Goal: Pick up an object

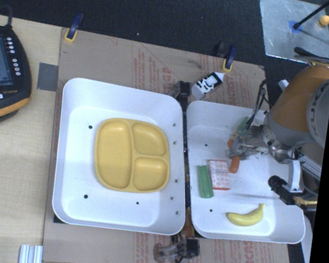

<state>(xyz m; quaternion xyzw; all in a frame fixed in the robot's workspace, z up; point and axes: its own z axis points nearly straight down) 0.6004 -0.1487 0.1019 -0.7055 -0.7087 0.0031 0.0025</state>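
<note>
Claw down in the right bin, near its far edge; can't tell open or closed from here, possibly on the small orange piece just below. Looks like descent/grasp step. Next: close, lift straight, clear of red-and-white packet and green bar; banana near front edge.

The arm is a stout, rounded body with a broad orange band curving over its upper part and a smooth grey shell beside and below it. Thin dark cables run down its left side toward the wrist. The end effector is a small cluster of grey metal parts with a little green and orange showing among them. A pale bracket and a black, rounded fitting project from the lower part of the arm.
</note>
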